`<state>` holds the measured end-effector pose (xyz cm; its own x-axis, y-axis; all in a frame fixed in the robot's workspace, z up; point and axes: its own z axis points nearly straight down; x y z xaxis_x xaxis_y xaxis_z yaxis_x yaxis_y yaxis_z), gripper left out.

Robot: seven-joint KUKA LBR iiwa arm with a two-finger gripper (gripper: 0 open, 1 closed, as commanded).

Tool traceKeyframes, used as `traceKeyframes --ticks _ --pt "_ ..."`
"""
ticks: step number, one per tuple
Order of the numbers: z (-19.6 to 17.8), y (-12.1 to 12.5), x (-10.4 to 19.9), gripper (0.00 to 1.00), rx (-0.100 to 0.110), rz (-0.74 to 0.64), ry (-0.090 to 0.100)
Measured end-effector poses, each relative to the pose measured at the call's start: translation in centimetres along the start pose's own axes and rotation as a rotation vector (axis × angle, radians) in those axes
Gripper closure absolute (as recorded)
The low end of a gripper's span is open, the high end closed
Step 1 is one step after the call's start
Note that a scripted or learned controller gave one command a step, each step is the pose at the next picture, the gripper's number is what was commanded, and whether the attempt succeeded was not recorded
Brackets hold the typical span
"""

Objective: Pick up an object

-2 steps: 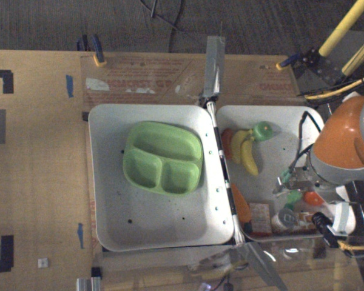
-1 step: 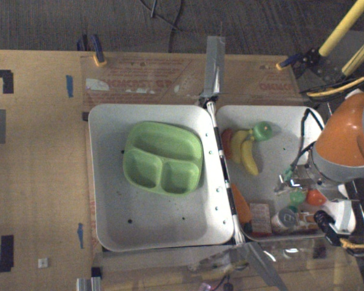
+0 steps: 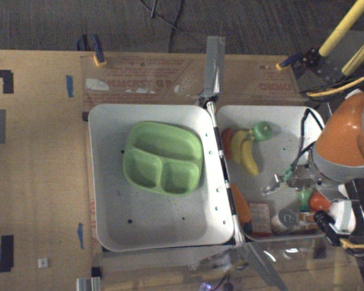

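Camera view, claw [image 3: 278, 183] low in right bin [image 3: 273, 115], banana [image 3: 249, 156] just beside

We see a tan wooden bench top [image 3: 36, 162] marked with black [image 3: 1, 80] and blue tape [image 3: 70, 85], and dark grey carpet [image 3: 79, 11] beyond, crossed by a black cable [image 3: 164, 5].
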<state>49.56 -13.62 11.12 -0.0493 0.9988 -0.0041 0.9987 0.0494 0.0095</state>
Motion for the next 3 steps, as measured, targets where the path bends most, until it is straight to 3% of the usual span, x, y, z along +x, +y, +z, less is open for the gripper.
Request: traceKeyframes --ticks 1,2,3 --pt "2.3 7.3 -6.6 0.00 0.004 -0.252 0.001" --pt "2.5 12.8 -7.8 0.00 0.002 -0.258 0.001" --pt "1.2 13.1 -7.8 1.00 -0.006 -0.262 -0.008"
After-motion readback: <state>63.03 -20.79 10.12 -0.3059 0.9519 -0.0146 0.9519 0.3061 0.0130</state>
